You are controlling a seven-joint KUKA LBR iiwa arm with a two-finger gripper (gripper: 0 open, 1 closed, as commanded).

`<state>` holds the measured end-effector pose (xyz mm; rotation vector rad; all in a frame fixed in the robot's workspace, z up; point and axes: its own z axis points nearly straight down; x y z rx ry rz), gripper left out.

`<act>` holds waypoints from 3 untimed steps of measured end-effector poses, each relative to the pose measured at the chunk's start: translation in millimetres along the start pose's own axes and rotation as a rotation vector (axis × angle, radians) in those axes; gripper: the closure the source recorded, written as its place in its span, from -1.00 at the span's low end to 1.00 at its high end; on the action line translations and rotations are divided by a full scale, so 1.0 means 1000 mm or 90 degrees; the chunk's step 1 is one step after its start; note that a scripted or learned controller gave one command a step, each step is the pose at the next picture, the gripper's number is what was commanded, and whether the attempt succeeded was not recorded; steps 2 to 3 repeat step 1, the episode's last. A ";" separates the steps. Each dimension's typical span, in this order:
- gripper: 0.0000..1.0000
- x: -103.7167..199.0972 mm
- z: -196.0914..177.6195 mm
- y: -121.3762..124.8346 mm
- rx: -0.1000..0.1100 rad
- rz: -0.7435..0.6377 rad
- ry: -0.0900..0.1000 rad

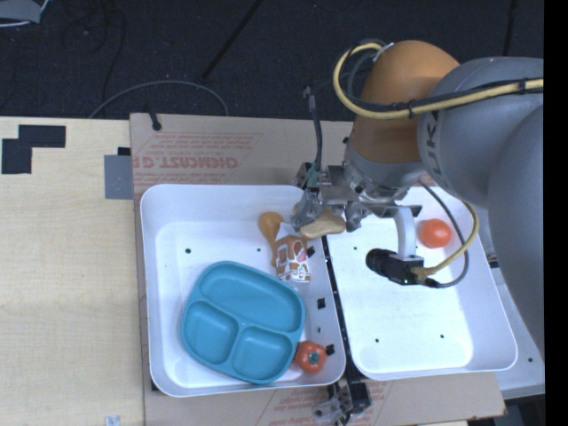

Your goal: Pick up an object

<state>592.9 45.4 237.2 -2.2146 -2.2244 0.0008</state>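
My gripper (327, 213) hangs over the divider between the two bins, at the back. A flat tan piece, like a slice of bread (323, 226), sits between its fingers, raised over the bin rims, and the fingers are shut on it. Just left of it, in the left bin (164, 238), lie a tan pear-shaped toy (269, 224) and a small brown-and-white patterned carton (292, 259). A blue divided plate (241, 320) fills that bin's front, with a red tomato (310, 357) at its right corner. An orange ball (435, 233) rests in the right bin (426, 327).
The arm's grey body and orange dome cover the right bin's back right part. A black connector on a yellow cable (396, 265) hangs low over the right bin's middle. Cardboard (222, 153) lies under the bins, with wooden bench to the left.
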 end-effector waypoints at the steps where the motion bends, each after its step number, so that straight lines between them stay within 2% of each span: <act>1: 1.00 0.049 0.017 0.019 0.000 0.000 -0.001; 3: 1.00 0.049 0.017 0.019 0.000 0.000 -0.001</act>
